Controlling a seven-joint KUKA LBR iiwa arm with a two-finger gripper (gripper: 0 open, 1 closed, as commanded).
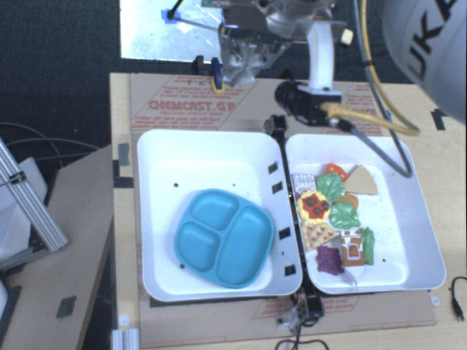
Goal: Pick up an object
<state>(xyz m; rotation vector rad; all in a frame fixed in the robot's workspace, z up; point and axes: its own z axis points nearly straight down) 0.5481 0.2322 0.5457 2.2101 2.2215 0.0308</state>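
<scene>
The toy food pieces (334, 217) lie heaped in the left half of the right bin (408, 232), a tight cluster running near to far beside the divider. They sit well nearer than the gripper (241, 57), which hangs at the far edge of the bench, beyond both bins; whether it is open or closed I cannot tell. The pieces look like small, flat, glossy plastic. A smooth blue sectioned plate (225, 237) rests in the left bin (157, 195).

We see a dark blue floor (58, 57) around a light wooden bench (124, 108). A shiny metal sheet (157, 28) lies behind it. Black cables (44, 143) run nearby.
</scene>
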